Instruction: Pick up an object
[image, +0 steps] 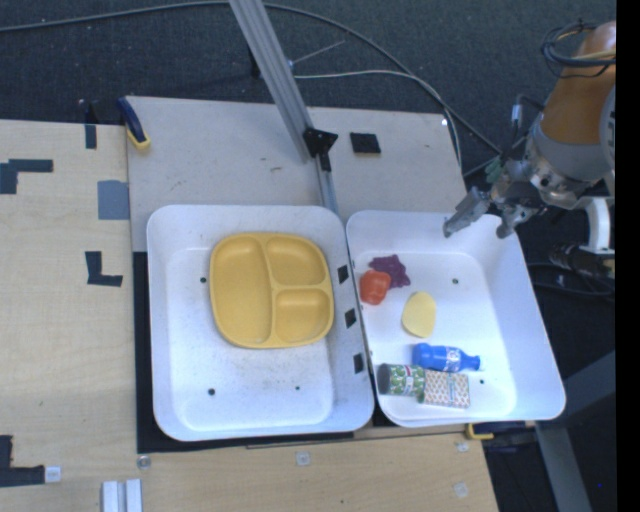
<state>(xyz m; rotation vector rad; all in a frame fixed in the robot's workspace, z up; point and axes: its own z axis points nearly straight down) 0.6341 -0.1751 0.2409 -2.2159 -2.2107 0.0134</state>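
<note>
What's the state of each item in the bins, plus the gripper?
Gripper: open, holding nothing, over the right bin's far rim.
Yellow tray: flat in the left bin, right way up.
Blue bottle: lying on its side in the right bin.
Patterned packet: lying flat, beside the bottle.
Red ball: at rest, touching the purple lump.
Yellow oval: lying flat, apart from the rest.

We see even, fairly bright overhead light; the white bins (250, 420) glare slightly and shadows under the objects stay faint. The whole frame is soft and a little grainy, and the arm (575, 110) at right looks blurred
</note>
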